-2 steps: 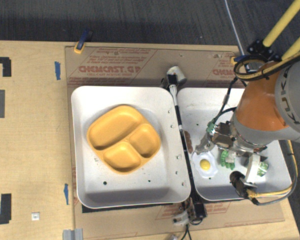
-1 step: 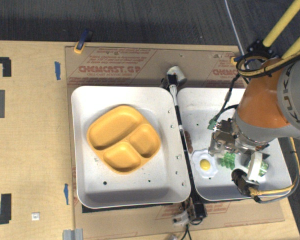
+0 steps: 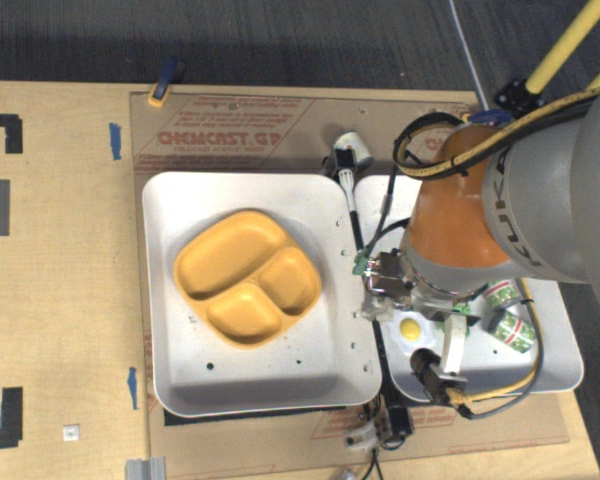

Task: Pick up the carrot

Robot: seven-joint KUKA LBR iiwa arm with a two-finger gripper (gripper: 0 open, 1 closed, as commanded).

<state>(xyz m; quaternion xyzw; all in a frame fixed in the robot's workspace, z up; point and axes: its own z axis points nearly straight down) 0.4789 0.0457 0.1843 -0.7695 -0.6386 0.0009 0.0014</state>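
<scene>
The arm (image 3: 500,218) hangs over the right bin (image 3: 565,363), hiding the claw, so I cannot tell its state. A green packet (image 3: 508,320) lies beside it; I cannot make out the carrot. A yellow tray (image 3: 248,278) sits in the left bin (image 3: 170,368).

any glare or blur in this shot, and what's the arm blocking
Camera view: even, soft light; the left bin is bright white but keeps its detail, with a mild sheen on the yellow plate. The arm, close to the lens, looks large and slightly soft, and it covers most of the right bin. The bench is sharp.
</scene>
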